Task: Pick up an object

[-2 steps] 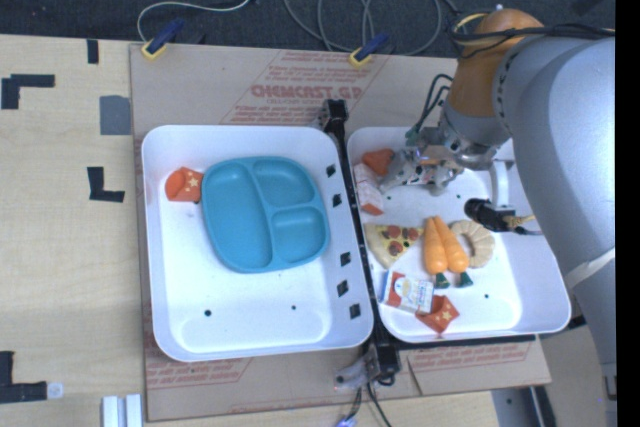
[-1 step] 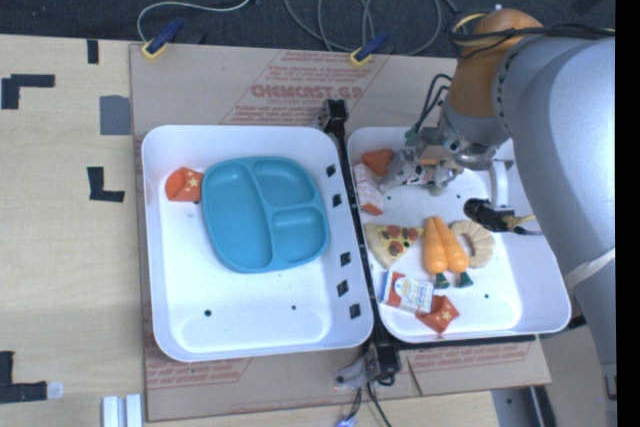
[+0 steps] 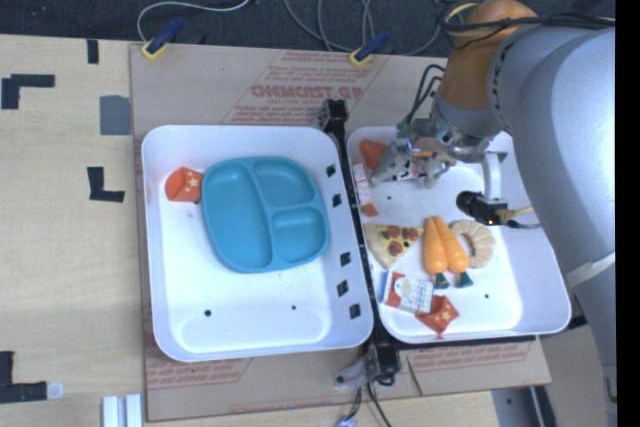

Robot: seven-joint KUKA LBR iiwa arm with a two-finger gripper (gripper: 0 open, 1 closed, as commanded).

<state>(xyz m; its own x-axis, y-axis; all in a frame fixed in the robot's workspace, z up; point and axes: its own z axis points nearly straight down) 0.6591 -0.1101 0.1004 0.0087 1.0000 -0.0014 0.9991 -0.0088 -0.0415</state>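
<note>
My gripper (image 3: 408, 163) is down in the far part of the right bin (image 3: 535, 285), reached by the grey arm with its orange band. A small red-orange piece (image 3: 372, 152) lies just left of the gripper, close to it; whether they touch I cannot tell. Nearer the front lie a pizza slice (image 3: 391, 240), two orange carrots (image 3: 443, 246) side by side, and a beige ring-shaped piece (image 3: 481, 241) behind the carrots. A white and red packet (image 3: 410, 292) and a small red packet (image 3: 439, 314) rest near the front edge.
The left bin (image 3: 180, 315) holds a blue divided plate (image 3: 266, 213) and a small red-orange toy (image 3: 183, 184) by its left wall. Small red and white scraps (image 3: 361, 180) sit along the right bin's left wall. Cables loop on the floor behind the bench.
</note>
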